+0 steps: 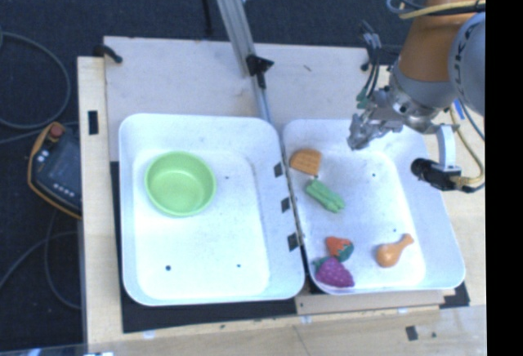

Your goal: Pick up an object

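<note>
— Two white bins side by side on the surface. In the left bin: a green bowl, upright, toward the left wall, with nothing seen inside it.

— And the right bin?

— Five small toy foods. Near the back left corner, an orange-brown bread piece. Just in front of it, a green vegetable, lying at a slant. At the front edge, purple grapes touching a small red-and-green piece just behind them. To their right, apart, an orange drumstick.

— Gripper?

— Over the back of the right bin, gripper pointing down and left, right of the bread and apart from it. Nothing seen between the fingers. Released or clenched: cannot tell, too dark and small.

— Anything else?

— A metal pole slanting down to the gap between the bins. An orange-rimmed handheld controller off the surface's left side.
</note>
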Tool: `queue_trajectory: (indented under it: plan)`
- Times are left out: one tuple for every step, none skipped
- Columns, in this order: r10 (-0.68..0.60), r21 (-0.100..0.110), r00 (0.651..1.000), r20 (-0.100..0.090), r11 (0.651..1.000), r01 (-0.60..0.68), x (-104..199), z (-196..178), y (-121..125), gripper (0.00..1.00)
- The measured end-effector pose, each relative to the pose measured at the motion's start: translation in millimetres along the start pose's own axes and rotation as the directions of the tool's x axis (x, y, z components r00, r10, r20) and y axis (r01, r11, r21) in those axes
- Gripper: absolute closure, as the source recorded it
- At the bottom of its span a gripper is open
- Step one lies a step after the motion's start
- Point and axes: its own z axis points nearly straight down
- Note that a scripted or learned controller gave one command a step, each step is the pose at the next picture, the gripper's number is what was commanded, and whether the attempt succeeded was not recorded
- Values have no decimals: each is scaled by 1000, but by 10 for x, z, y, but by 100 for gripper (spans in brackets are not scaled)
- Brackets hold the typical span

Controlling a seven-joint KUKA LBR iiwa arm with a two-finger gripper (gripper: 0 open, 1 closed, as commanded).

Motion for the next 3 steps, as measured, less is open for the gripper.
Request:
queue_trajectory:
  plan:
    - [-2,0,1000,-1,1000,2,579,12,27,100]
    - [-3,-2,1000,-2,1000,3,1145,-144,98,100]
    - [-2,-1,1000,-1,1000,2,1738,-94,214,100]
